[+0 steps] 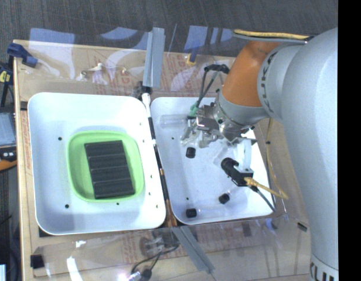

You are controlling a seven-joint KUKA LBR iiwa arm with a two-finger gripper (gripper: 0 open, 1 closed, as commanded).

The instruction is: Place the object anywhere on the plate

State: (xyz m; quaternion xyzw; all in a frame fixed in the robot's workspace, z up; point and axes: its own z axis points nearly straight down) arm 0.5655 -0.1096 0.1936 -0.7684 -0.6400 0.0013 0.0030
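Over the right bin, the claw hangs low — grip state impossible to tell; a black block sits on the green plate, left bin.

2 bins – 1 plate

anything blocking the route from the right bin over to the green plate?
Only the bins' adjoining rims lie between the hand, over the right bin, and the green plate in the left bin. A dark ridged block covers the plate's middle; its green border is bare.
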